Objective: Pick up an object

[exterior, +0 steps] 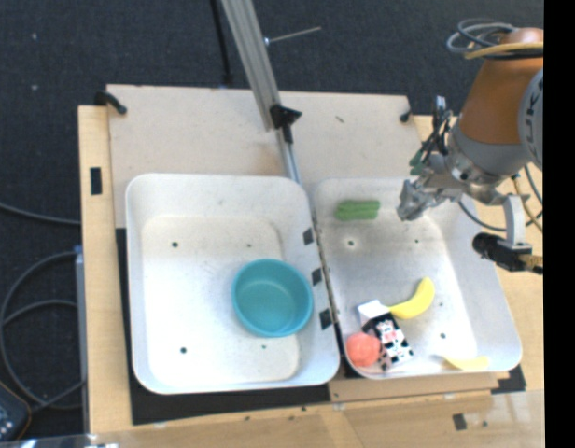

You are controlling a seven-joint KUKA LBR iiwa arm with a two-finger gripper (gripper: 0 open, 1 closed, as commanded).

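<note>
Objects: your candidates all lie in the right bin [474,278]. Green block [357,210] at the far end; banana [413,300] mid-bin; pink ball [364,347], spotted black-and-white box [388,338] and yellow piece [468,362] crowd the near edge.
Gripper [411,203]: hangs over the far right of that bin, just beside the green block, nothing between its tips. You cannot tell how wide it stands; it is small and blurred.
Hidden: yellow piece lies partly against the bin rim, shape unclear. Spotted box touches the ball, hard to separate.
Left bin [175,213]: holds a teal bowl [271,297], upright.
Obstruction: slanted metal post [255,54] ends between the bins.
</note>
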